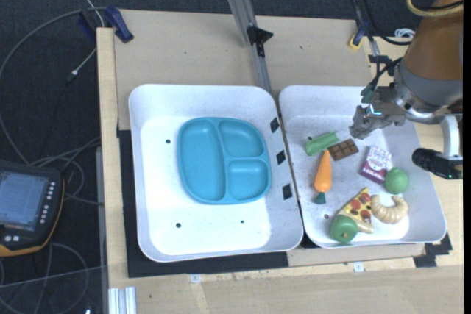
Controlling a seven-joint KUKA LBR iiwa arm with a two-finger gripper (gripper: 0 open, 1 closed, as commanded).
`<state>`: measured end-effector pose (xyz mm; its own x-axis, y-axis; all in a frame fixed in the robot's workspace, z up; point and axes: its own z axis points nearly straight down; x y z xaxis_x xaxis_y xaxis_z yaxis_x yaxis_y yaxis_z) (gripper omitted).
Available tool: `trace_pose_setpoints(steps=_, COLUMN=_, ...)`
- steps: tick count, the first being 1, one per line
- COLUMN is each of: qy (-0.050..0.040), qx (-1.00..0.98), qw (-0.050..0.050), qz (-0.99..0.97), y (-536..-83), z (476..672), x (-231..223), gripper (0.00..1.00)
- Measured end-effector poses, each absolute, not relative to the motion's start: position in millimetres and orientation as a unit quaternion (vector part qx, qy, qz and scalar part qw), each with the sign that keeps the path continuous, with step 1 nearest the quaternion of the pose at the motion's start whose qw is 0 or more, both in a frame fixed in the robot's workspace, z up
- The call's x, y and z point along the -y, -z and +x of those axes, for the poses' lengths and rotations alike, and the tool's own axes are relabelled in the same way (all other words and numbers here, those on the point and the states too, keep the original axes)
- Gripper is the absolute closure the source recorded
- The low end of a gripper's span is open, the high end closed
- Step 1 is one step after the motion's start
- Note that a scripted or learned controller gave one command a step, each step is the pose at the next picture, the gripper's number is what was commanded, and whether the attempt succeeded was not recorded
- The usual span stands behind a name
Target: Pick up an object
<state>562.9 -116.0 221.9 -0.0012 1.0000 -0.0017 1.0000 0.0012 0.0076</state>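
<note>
The worktop fills the middle of the frame and carries 2 white bins. The left bin holds a blue divided plate. The right bin holds the small toys. The arm comes in at the upper right, and the tool is seen over the upper part of the right bin, just above the brown chocolate bar; whether it is open or closed cannot be told, and nothing is seen gripped in it.

A pick is judged not yet made. The nearest candidates are the chocolate bar and the green pickle, touching each other just left of and below the tool. All are judged to be light, stiff plastic toys, smooth and liable to slip. The carrot, lower and standing apart, is judged easiest to take across its narrow width.

At the lower right the pizza slice, apple and croissant are crowded together, with the pink box and green ball just above them; a grasp there is judged likely to be hindered by neighbours.
</note>
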Motion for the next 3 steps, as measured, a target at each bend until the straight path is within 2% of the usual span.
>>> trace_pose_setpoints(steps=1, qy=-0.0013, qx=-0.708, qw=0.002, qz=0.706, y=-254.9, z=563.9, x=115.8, gripper=1.0)
trace_pose_setpoints(steps=2, qy=-0.0016, qx=-0.71, qw=0.001, qz=0.704, y=-250.4, z=584.6, x=54.8, gripper=1.0)
trace_pose_setpoints(steps=3, qy=-0.0004, qx=-0.709, qw=-0.001, qz=0.705, y=-237.8, z=594.3, x=-0.7, gripper=1.0)
